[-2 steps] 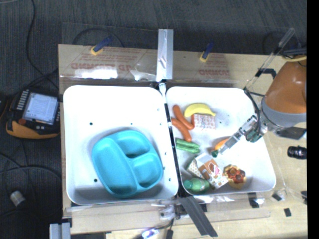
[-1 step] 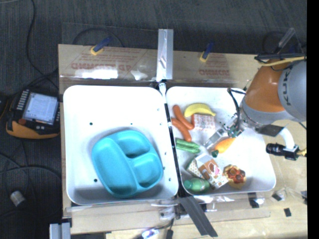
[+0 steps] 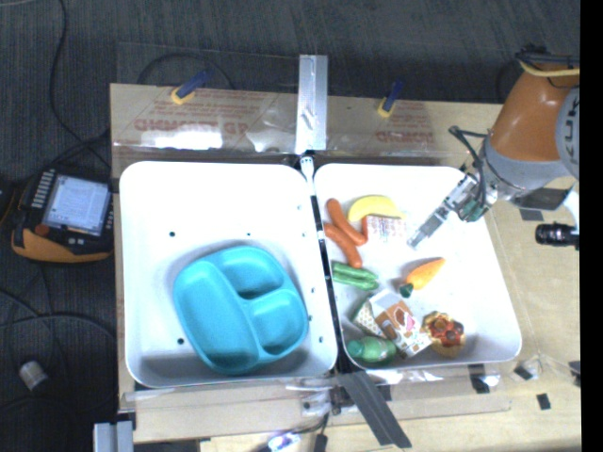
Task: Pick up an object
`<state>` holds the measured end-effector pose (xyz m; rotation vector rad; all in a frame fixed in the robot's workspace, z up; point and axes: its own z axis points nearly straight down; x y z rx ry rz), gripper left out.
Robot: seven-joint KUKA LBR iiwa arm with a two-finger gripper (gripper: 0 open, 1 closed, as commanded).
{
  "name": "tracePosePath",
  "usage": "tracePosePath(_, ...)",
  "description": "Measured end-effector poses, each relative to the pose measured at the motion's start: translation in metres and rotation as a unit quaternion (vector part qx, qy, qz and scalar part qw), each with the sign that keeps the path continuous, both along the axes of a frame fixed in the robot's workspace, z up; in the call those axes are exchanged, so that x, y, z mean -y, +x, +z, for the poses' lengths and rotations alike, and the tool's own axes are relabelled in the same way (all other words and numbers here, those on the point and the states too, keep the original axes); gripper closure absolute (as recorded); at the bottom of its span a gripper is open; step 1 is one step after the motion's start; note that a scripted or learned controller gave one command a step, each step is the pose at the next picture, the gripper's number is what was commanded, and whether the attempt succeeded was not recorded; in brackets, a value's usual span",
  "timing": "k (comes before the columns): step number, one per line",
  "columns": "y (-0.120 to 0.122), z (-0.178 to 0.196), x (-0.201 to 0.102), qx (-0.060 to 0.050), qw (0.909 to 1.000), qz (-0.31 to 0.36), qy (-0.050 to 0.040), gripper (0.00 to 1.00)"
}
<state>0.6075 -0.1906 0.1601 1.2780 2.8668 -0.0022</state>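
From above, the bench carries two white bins side by side, and the right bin (image 3: 490, 281) serves as the landmark here. The gripper (image 3: 421, 234) hangs over that bin's upper middle, reaching in from its right rim on the grey arm (image 3: 528, 139) with its orange band. Whether it is open or closed cannot be told, as the tip is small and blurred; nothing is seen held in it.

Inside the right bin, a yellow banana (image 3: 369, 208) lies near the far wall, with a small white packet (image 3: 382, 227) touching it on the near side, just left of the gripper tip. Two orange-red sausages (image 3: 341, 229) lie along the bin's left wall. A green pepper (image 3: 354, 275) sits below them, and an orange carrot (image 3: 423, 272) lies near the bin's centre, just below the gripper. Toward the near wall are a printed carton (image 3: 396, 322), a dark green vegetable (image 3: 371, 350) and what may be a pizza slice (image 3: 444, 332).

The left bin (image 3: 151, 215), touching the right bin's left wall, holds a blue divided tray (image 3: 239, 307).
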Motion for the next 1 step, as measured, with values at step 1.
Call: tracePosePath(1,-0.0379,-0.0356,0.0328,0.001,0.9993,0.036,0.0002,0.0)
